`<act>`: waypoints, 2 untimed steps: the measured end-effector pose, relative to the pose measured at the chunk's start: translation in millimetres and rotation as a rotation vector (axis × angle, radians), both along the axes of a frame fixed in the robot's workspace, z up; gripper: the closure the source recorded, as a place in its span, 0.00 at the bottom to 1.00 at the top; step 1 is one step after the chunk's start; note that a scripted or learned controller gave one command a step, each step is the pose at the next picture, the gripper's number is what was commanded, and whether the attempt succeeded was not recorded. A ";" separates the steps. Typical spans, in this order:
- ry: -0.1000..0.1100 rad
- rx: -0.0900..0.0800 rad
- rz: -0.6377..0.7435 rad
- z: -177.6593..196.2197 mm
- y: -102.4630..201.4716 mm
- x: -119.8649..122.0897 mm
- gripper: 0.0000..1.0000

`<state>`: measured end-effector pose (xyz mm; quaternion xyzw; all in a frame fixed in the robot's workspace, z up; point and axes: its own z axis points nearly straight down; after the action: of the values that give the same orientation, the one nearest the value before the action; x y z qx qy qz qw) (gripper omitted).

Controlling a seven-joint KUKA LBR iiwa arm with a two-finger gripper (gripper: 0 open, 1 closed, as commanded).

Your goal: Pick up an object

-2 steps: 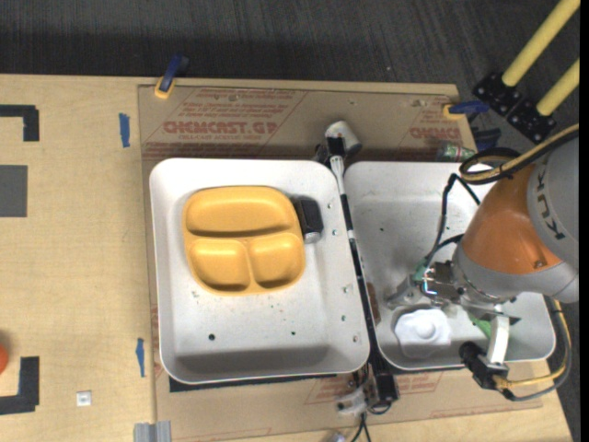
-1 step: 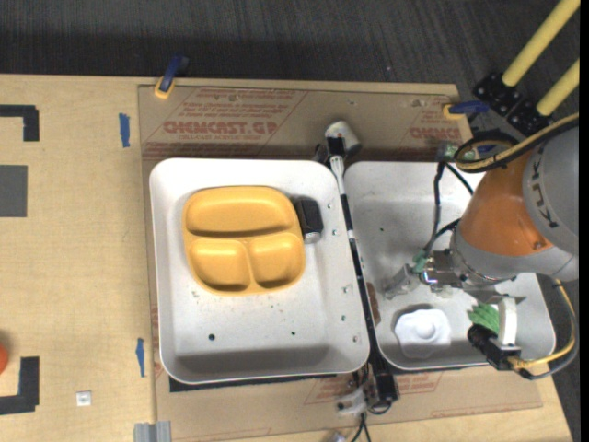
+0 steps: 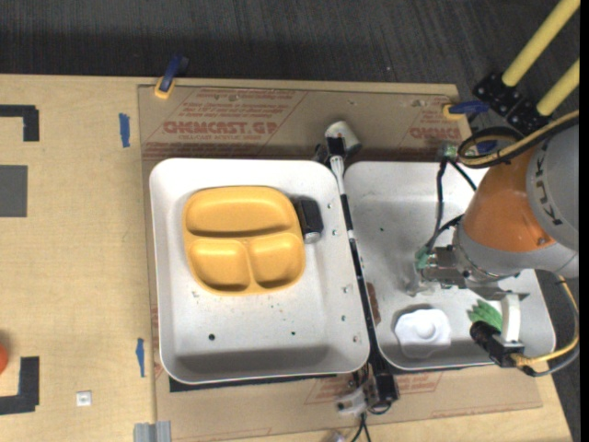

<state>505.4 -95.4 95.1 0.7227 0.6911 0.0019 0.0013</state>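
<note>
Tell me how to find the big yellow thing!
Look at the left white bin of the two on the bench. In its upper half lies a yellow plastic plate with three compartments, the biggest thing there. Its only neighbour is a small dark object touching its right edge.

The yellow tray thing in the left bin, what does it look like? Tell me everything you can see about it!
The yellow tray looks like smooth, shiny plastic with rounded corners. It has three bumps: one long one across the far side and two smaller ones side by side on the near side, split by grooves. It seems to lie face down, flat in the far part of the left bin. A small dark object sits against its right edge.
</note>
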 end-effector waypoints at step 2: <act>0.005 -0.001 -0.223 64.6 -83.5 1.8 0.00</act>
<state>507.2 -178.9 159.8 0.7950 0.6066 -0.0002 0.0002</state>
